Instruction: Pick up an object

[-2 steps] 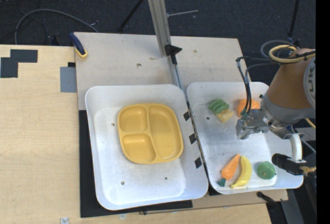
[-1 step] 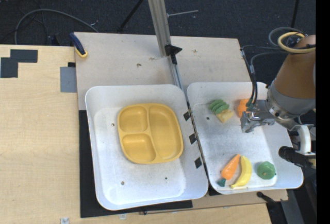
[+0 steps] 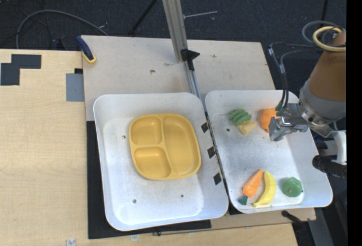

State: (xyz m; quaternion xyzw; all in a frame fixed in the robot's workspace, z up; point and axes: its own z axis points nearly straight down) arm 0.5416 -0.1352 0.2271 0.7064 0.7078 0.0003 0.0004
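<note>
Approach step: gripper (image 3: 278, 129) low in the right bin (image 3: 317, 197), just beside the orange fruit (image 3: 266, 119) at the bin's far side; nothing visibly pinched, and I can't tell its state. Next: centre over the fruit, then close.

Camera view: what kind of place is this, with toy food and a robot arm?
Probably a robotics lab test bench, not a kitchen. A robot arm reaches over two white bins: one holds a yellow divided plate, the other toy food like a banana and carrot. Cables trail across the dark floor.
</note>
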